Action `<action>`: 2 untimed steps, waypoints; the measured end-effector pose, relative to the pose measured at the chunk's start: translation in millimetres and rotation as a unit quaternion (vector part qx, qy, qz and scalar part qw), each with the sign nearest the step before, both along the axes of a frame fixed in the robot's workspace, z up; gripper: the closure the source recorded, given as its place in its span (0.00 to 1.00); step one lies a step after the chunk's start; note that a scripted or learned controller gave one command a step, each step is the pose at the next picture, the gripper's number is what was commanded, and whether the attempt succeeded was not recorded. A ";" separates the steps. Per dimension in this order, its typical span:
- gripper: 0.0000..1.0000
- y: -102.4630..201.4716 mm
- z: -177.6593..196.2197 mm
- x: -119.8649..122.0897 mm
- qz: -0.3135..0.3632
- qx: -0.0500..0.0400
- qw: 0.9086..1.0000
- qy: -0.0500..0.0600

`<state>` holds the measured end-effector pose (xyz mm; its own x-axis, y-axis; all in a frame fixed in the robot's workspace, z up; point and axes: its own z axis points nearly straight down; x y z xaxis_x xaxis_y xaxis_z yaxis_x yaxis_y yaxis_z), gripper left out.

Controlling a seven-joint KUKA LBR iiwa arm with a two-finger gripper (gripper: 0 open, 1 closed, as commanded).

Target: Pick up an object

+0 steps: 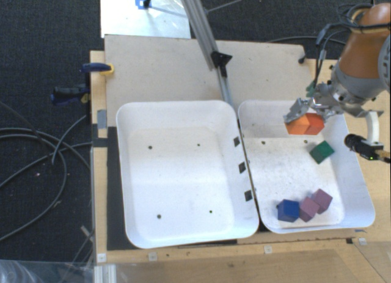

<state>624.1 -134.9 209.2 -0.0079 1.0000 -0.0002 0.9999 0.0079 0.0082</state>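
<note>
Nearest, a blue block [288, 210] and two purple blocks [315, 204] huddle in the right bin's [360, 208] corner, while the gripper [303, 114] hangs directly over the orange block [305, 124], whether grasping it I cannot tell.

The bench [183, 71] carries two white bins — left bin [131, 153], right bin [351, 172] — side by side.

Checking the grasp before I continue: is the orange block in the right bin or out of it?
In. The orange block sits inside the right bin near its far wall, directly beneath the gripper.
</note>
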 end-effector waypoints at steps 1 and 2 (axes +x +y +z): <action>1.00 -1.2 5.6 -1.0 0.000 0.000 1.000 0.003; 1.00 66.8 28.3 24.3 0.002 0.001 1.000 0.002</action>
<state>648.5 -68.1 237.5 -0.0128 0.9999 0.0029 0.9999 0.0128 0.0039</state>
